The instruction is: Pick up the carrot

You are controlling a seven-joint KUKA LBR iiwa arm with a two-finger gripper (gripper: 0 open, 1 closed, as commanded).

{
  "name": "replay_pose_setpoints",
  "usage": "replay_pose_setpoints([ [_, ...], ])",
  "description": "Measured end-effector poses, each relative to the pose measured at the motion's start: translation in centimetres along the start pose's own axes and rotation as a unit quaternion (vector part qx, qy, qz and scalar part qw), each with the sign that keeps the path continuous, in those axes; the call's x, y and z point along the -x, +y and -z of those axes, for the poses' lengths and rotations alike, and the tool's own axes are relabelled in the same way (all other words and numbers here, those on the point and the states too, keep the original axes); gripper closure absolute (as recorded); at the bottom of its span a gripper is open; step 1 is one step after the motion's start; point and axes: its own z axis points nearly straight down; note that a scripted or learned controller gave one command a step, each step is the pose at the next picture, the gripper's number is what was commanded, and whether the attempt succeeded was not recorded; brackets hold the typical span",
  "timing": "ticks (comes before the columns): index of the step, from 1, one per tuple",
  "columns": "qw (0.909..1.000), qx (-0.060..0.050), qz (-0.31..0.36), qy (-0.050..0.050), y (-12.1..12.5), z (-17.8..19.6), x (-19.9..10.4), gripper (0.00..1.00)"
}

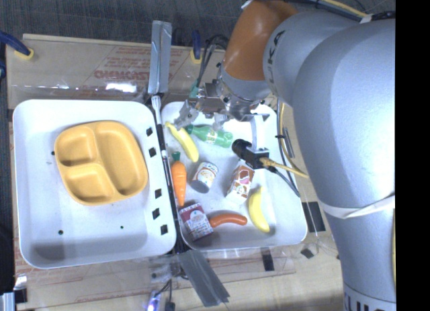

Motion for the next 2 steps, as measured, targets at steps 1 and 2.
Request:
replay_pose_setpoints([
  [1,0.9969,-0.001,-0.079,0.0,-5.3,0.6,-5.3,0.0],
  [2,0.9953,-0.001,-0.097,0.001,-5.9,0.1,-6.7,0.0],
])
